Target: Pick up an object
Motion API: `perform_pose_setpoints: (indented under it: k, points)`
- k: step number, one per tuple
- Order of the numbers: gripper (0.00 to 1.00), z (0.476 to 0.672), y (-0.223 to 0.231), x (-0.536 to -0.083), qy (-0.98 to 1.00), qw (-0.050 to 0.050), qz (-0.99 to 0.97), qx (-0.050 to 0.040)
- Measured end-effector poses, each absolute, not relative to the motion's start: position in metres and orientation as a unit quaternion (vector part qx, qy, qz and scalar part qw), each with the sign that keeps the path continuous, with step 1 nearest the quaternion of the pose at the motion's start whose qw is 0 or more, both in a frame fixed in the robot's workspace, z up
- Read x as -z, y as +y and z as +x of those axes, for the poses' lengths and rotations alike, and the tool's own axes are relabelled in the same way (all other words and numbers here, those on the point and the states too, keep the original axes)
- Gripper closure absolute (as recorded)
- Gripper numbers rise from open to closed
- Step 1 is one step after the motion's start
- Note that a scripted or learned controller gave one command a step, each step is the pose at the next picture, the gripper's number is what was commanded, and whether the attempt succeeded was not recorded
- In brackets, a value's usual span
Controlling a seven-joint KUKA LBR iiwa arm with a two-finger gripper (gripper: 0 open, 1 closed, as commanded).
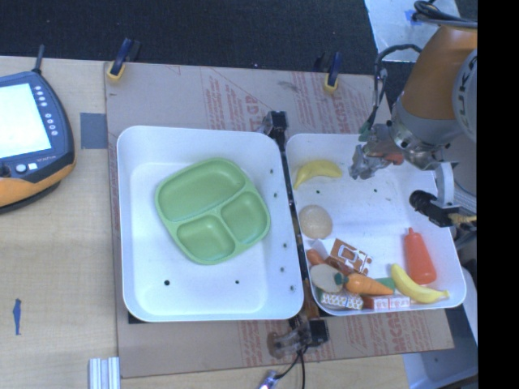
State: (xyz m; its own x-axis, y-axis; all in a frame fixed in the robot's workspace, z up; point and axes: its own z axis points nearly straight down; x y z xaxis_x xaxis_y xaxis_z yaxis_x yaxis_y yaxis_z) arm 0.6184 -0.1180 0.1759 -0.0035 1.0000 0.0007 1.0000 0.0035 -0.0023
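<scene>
The gripper [366, 162] hangs over the far part of the right bin [381, 209]; whether it is apart or together, I cannot tell. Just left of it, a yellow banana [317, 171] lies with its long axis left-right, well apart from the green tray [212, 210] in the left bin [146, 282].

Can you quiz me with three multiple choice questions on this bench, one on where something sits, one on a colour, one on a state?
1. Where is the divided plate?
A. In the left bin
B. In the right bin
C. On the bare bench

2. What colour is the bottle at the right bin's right side?
A. Blue
B. Red-orange
C. White

3. How does the tool stand?
A. Over the right bin's far end
B. Pressed onto the plate
C. Beside the handheld screen

Key: 1 A, the green plate lies in the left bin. 2 B, it is red-orange. 3 A, it hangs near the small banana.
</scene>
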Motion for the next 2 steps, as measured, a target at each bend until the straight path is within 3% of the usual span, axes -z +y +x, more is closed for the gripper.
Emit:
perform_pose_setpoints:
  k: [1,2]
  points:
    - [0.00,0.656,-0.199,-0.162,-0.708,0.001,-0.707,-0.0009]
    - [0.00,0.529,-0.213,-0.143,-0.709,0.002,-0.705,-0.0022]
